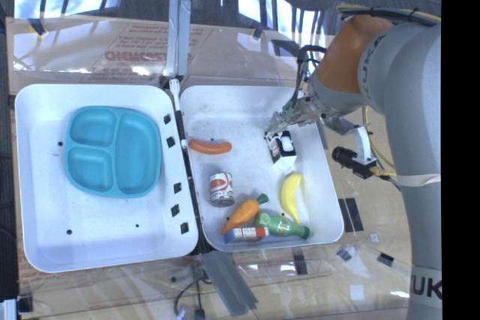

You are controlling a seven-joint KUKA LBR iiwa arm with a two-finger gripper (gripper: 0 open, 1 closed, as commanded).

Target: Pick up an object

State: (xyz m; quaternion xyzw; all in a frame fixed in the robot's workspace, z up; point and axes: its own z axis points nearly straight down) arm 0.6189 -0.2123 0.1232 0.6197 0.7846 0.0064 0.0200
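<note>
One gripper (281, 142) low in right bin (196, 97), finger state unclear; no legible labels.

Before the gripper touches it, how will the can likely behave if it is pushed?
The can looks to lie on its side in the right bin, so it may roll. It looks rigid, probably not crushing. The carrot lies close and might stop it.

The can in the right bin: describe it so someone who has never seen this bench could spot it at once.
Look in the right bin, along its left side near the divider. The can lies just below the sausage and up-left of the carrot. It is the one short metal cylinder, silver with a red label; its neighbours are all long, soft-coloured food shapes.
</note>
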